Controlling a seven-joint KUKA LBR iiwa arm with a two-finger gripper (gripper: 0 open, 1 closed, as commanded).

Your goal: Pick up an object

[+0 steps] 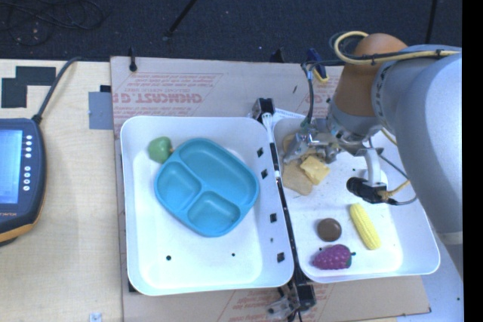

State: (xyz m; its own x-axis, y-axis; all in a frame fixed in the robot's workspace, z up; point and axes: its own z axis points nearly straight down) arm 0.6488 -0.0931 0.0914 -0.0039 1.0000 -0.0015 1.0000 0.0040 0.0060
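A pale yellow wedge-shaped block [315,170] lies at the far left of the right bin [423,256], just beside the divider, its long axis slanting from near-left to far-right. The hand [315,144] hangs directly over its far edge; whether it grips cannot be told.

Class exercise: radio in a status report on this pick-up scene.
Claw low in right bin, over yellow block. No grip confirmed. Tan piece touching block; corn, grapes apart.
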